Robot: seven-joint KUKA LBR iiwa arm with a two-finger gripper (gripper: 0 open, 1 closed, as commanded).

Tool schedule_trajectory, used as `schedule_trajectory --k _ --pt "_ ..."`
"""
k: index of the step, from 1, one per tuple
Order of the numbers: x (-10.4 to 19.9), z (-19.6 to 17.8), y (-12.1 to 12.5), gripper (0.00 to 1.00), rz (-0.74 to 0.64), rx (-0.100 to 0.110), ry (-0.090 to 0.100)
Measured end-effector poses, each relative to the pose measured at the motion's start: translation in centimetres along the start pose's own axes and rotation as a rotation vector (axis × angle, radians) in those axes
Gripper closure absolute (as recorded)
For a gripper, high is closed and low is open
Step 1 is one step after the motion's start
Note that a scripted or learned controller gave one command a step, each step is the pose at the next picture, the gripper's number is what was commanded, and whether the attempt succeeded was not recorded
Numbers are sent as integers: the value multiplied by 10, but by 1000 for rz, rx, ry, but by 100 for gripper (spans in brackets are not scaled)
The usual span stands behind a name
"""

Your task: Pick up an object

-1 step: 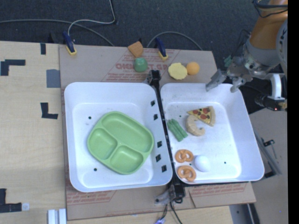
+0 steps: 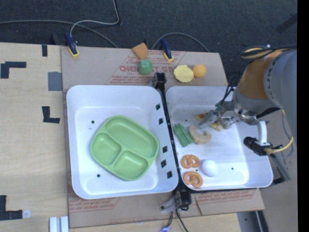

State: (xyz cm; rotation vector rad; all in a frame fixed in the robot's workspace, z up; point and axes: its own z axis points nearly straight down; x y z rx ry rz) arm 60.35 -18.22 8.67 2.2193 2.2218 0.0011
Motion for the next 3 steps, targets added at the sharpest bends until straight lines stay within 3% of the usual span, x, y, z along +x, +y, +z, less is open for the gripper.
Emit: schedule_trajectory --k 1,2,3 --pt "53 1 62 0 -2 -1 1" --pt "76 2 57 0 0 5 -3" --pt "74 -7 55 100 -2 13 -5"
